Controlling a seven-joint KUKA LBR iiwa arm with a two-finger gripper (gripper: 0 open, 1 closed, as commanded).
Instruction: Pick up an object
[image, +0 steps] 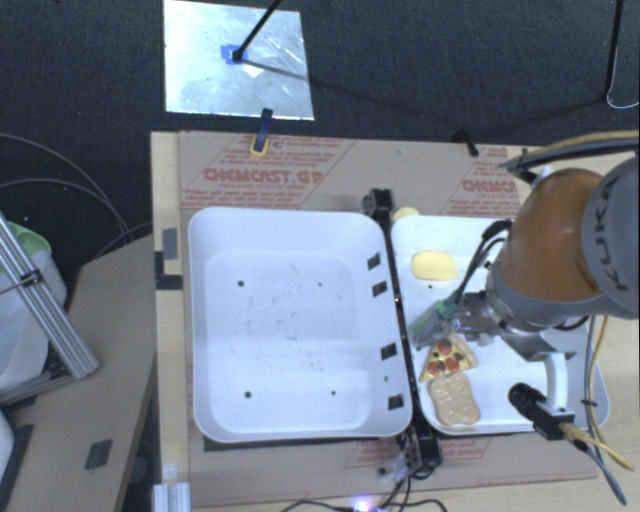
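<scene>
The right bin (410, 290) holds a yellow lemon-shaped piece (434, 265) near its far side. A toy pizza slice (447, 358) and a tan toast-like slab (455, 400) lie toward its near-left corner. The gripper (452, 322) hangs low over this bin, just above the pizza slice and on the near side of the yellow piece. A small grey-green shape (430, 323) sits at the gripper's left tip; whether it is an object or part of the gripper is unclear. The arm's orange band (555, 235) hides the bin's right half.
The left bin (215, 400) stands beside the right one, with a black divider rail (395, 310) between them. A small pale yellow item (405, 214) rests at the right bin's far rim. Both bins sit on a cardboard sheet (300, 165).
</scene>
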